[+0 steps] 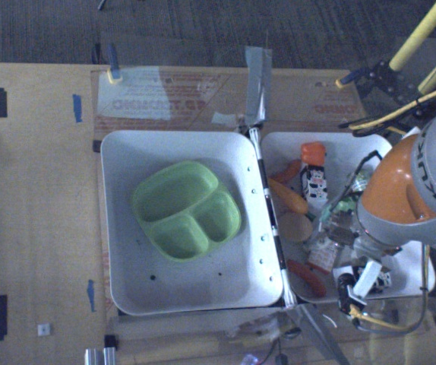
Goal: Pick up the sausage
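The sausage [308, 277] is a dark red, elongated piece lying at the near left of the right bin [412, 280]. My gripper [336, 233] hangs over the middle of that bin, below the orange wrist band [391, 190]. It is up and to the right of the sausage, with a small gap between them. The arm's grey body covers the bin's right half.
Near the right bin's left wall lie an orange carrot-like piece [289, 196], a brown round item [295, 226], a red piece [285, 172] and a small cow-patterned bottle with an orange cap [314, 175]. A green divided plate [187, 210] sits in the left bin [127, 265].
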### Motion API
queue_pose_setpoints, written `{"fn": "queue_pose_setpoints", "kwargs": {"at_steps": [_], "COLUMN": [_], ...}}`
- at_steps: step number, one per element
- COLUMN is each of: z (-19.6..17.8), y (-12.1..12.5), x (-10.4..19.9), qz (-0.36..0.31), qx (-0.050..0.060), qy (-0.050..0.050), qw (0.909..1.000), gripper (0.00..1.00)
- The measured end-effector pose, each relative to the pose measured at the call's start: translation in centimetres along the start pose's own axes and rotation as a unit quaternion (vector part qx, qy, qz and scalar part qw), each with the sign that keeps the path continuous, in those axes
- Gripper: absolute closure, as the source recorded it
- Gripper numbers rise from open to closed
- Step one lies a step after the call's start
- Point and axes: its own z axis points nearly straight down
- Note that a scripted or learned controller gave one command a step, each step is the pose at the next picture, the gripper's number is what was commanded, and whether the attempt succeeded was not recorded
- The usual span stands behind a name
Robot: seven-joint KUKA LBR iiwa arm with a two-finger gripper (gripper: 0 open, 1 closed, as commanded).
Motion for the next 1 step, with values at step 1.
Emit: {"fn": "queue_pose_setpoints", "kwargs": {"at_steps": [1], "z": [0.14], "y": [0.02], "x": [0.28], "qz": [-0.139], "qx": [-0.002], "qy": [0.0], "qw": [0.9904], "gripper": [0.0]}}
